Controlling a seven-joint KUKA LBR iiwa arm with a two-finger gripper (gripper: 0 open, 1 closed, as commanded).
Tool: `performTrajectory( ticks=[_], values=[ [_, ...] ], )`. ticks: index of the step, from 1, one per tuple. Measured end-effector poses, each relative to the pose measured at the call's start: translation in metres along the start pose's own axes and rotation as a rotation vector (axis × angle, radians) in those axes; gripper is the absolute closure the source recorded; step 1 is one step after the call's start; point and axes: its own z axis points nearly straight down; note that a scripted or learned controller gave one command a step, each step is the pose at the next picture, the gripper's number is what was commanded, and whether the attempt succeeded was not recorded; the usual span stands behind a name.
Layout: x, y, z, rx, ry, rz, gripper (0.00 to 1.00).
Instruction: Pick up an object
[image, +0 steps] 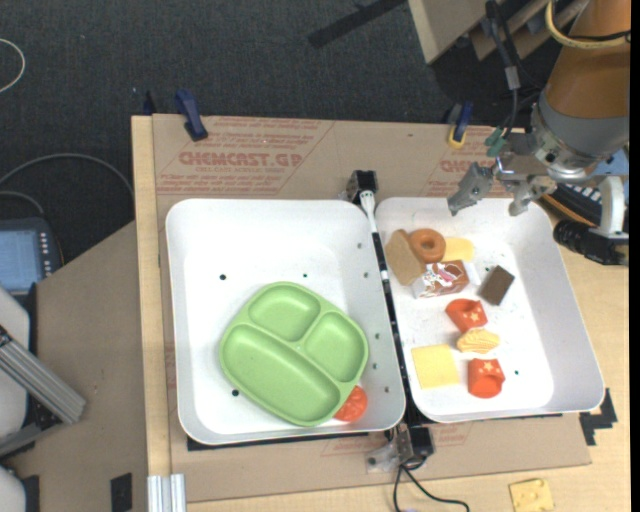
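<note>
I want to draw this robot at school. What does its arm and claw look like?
The arm is a fat round tube, orange-brown at the top of the picture, then grey lower down toward the wrist. Dark cables run beside it. At its end sits the claw, made of grey metal with two thin fingers pointing down over the right white bin.

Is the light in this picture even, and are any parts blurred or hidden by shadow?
In the camera view, the light is soft and even; the green plate casts a faint shadow on the left bin; the gripper looks slightly blurred; the toy foods in the right bin stay sharp.
</note>
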Motion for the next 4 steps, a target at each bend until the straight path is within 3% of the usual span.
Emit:
performTrajectory(
  ticks=[1,2,3,4],
  values=[
    [0.003,0.03,0.14,0.012,0.002,-0.001,0.0],
    [0.001,0.047,0.193,0.003,0.0,-0.002,0.0],
    [0.001,0.048,0.178,-0.003,-0.001,0.0,1.0],
    [0.053,0.006,0.083,-0.005,0.002,-0.005,1.0]
  ],
)
